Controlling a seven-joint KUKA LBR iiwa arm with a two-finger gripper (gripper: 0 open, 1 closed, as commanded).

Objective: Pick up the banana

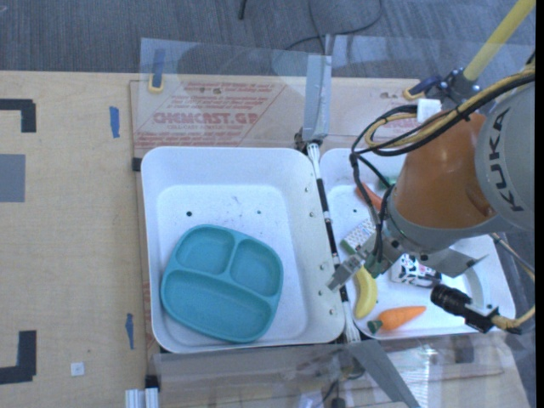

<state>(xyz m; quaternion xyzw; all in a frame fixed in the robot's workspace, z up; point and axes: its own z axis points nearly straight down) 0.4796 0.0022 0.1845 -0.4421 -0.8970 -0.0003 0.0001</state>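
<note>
The yellow banana (365, 294) lies in the right bin (340, 195) close to its left wall and front corner, pointing roughly front to back. My gripper (364, 264) hangs from the orange-banded wrist right over the banana's far end, low in the bin. The wrist and cables hide much of the bin behind it.
An orange carrot (399, 316) lies just right of the banana at the front wall. A black-and-white object (416, 269) sits under the wrist, and an orange-red item (371, 198) lies further back. A teal divided plate (223, 283) rests in the left bin (170, 177).
</note>
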